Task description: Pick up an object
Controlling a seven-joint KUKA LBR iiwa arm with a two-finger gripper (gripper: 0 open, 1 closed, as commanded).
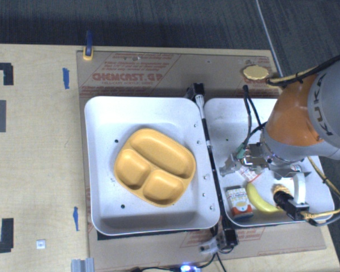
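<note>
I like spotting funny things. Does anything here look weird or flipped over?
Yes. The yellow plastic divided plate in the left white bin looks upside down: its three sections bulge upward like humps. In the right white bin, a yellow banana and a small carton lie ordinarily.

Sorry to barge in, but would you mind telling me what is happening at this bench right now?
The KUKA arm has reached into the right bin and its gripper hangs low over a banana and a small juice carton near the front edge. Nothing shows between its fingers. The left bin holds a yellow three-compartment tray, untouched.
</note>
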